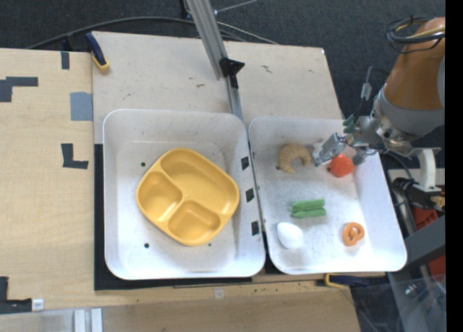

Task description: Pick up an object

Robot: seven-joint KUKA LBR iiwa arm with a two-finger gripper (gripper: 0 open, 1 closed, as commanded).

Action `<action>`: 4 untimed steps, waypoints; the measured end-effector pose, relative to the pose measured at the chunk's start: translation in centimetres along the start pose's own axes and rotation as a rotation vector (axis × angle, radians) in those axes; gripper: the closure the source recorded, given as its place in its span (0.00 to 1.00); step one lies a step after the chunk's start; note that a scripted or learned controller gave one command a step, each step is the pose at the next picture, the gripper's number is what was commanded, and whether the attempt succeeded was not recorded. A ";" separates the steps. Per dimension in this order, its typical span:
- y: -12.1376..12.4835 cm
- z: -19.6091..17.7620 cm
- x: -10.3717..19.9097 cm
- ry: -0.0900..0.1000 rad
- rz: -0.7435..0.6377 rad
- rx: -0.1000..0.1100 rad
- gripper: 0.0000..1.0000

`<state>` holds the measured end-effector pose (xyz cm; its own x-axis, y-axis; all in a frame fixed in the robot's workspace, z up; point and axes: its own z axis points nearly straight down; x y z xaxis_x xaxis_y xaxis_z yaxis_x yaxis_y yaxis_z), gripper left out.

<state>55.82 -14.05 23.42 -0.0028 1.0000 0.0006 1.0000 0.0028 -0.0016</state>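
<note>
Right bin (pixel 376 200): 5 items. Tool (pixel 334 151) low between croissant (pixel 294 157) and red tomato (pixel 341 166); finger opening cannot be told, nothing visibly held. Risk: closing between them, nudging the tomato aside and gripping air. Green bean pod (pixel 309 209), white egg (pixel 290 235), pretzel (pixel 353 233) sit well apart.

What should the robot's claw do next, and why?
Probably ease down toward the round red-orange toy. The gripper hovers in the right white bin between that toy and the tan croissant-shaped toy, with nothing seen between its fingers.
</note>
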 end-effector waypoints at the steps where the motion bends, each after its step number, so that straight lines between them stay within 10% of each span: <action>1: 0.0 0.0 0.0 0.000 0.000 0.000 0.00; 4: -0.1 14.2 -0.2 0.000 0.001 0.006 0.00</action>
<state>55.66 -14.20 9.24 -0.0015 1.0000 0.0004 1.0000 0.0015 -0.0077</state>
